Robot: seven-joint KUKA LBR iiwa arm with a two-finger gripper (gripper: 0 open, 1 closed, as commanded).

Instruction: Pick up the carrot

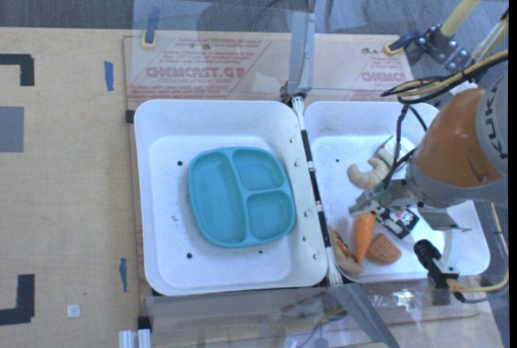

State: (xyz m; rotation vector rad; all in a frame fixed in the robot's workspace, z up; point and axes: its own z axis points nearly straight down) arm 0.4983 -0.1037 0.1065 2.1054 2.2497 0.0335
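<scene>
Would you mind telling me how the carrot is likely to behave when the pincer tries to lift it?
The carrot looks smooth and tapered, so it may slip toward its narrow end when squeezed. Its rounded shape suggests it could roll if nudged sideways. It lies close to other food pieces in the right bin, so they might be jostled too.

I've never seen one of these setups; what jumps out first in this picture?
A turquoise divided plate sits alone in the left bin. From the right, the grey and orange arm leans over the right bin, its gripper just above an orange carrot, among other toy foods such as a pale curved piece.
</scene>
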